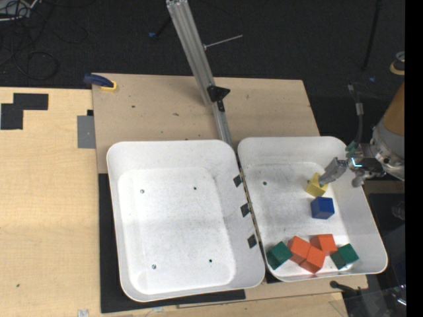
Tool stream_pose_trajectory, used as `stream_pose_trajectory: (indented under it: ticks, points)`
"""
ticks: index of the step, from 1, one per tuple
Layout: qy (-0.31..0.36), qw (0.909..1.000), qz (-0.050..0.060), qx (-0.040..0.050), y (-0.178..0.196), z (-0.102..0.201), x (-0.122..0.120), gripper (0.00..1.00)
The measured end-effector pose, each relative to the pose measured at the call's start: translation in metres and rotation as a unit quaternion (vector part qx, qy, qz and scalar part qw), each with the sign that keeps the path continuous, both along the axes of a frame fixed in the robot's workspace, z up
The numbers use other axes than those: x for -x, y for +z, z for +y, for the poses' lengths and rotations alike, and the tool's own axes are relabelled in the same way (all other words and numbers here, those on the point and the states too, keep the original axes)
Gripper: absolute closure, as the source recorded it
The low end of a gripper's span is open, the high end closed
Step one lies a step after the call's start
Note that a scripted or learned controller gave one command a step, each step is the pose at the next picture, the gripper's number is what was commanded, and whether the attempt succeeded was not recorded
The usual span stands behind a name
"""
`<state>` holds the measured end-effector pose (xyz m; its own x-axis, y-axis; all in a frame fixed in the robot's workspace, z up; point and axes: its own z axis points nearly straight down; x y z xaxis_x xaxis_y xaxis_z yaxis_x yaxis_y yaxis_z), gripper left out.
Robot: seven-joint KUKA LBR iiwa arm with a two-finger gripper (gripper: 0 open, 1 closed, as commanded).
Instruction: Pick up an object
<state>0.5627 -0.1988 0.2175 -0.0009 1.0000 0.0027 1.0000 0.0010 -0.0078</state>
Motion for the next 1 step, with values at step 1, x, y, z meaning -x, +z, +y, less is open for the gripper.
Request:
stream_pose_trajectory:
  ticks: [1]
  points:
    - [0.000,1.0000,-0.002,0.0006,0.0027,-0.0002,-0.0010,0.00]
